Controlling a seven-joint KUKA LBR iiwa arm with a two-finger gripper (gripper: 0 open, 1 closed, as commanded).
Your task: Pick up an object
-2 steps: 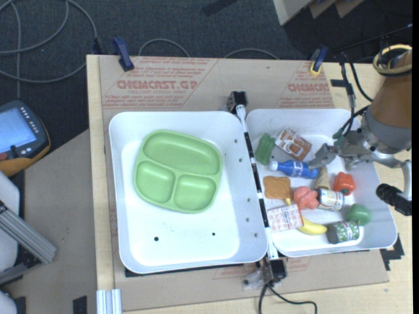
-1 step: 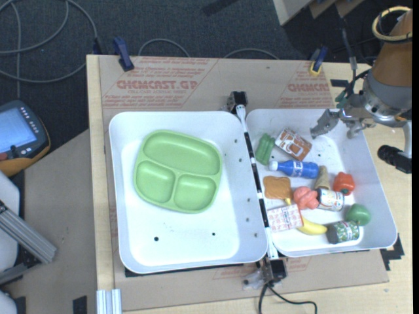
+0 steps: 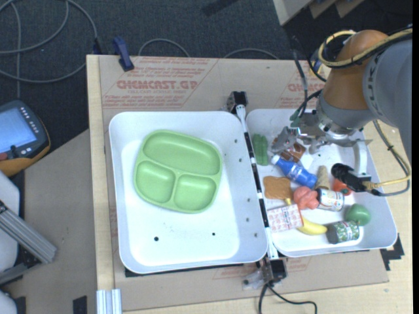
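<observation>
White bins [image 3: 124,175], two; one green divided plate [image 3: 177,171]; one blue bottle [image 3: 295,171]; hand [image 3: 290,138], grip state unclear.

Arm [image 3: 386,77] cut off by the right edge, upper links out of frame. End effector [image 3: 292,138] mostly buried under the wrist; fingers too small and cluttered to read as open or shut. Far part of right bin [image 3: 386,231] hidden beneath the arm. Blue bottle [image 3: 296,171] partly covered at its upper end by the end effector. Small items under the wrist too jumbled to name. Label print on small bottle [image 3: 330,199] and on dark jar [image 3: 345,231] too small to read. Flat packet [image 3: 283,217] printed, text illegible. Handheld screen [image 3: 19,135] cut by the left edge. Metal rail [image 3: 23,234] clipped at lower left.
</observation>
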